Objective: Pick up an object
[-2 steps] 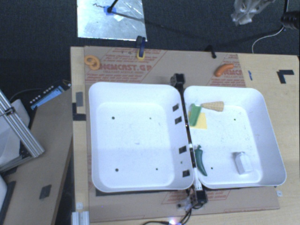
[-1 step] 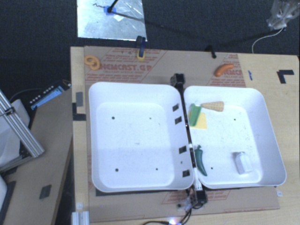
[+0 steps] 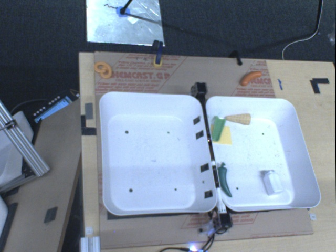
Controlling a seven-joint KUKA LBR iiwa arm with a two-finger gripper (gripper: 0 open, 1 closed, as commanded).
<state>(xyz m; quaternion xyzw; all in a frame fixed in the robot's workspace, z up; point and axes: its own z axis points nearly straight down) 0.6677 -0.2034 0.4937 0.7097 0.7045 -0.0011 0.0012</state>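
The right bin (image 3: 294, 121) holds several small things. A tan cone-shaped piece (image 3: 239, 119) lies near its back wall. Just below it, a yellow and green sponge-like block (image 3: 221, 132) rests by the left wall. A dark green pepper (image 3: 224, 178) lies along the left wall toward the front. A small white block (image 3: 271, 182) sits at the front right of the bin floor.
The left bin (image 3: 113, 106) sits beside the right one, joined by black clips. On the cardboard behind the bins lie an orange sausage-shaped toy (image 3: 250, 77), a tan ring (image 3: 103, 69) and a yellow and blue clamp (image 3: 157, 54). A metal frame (image 3: 21, 146) stands at the far left.
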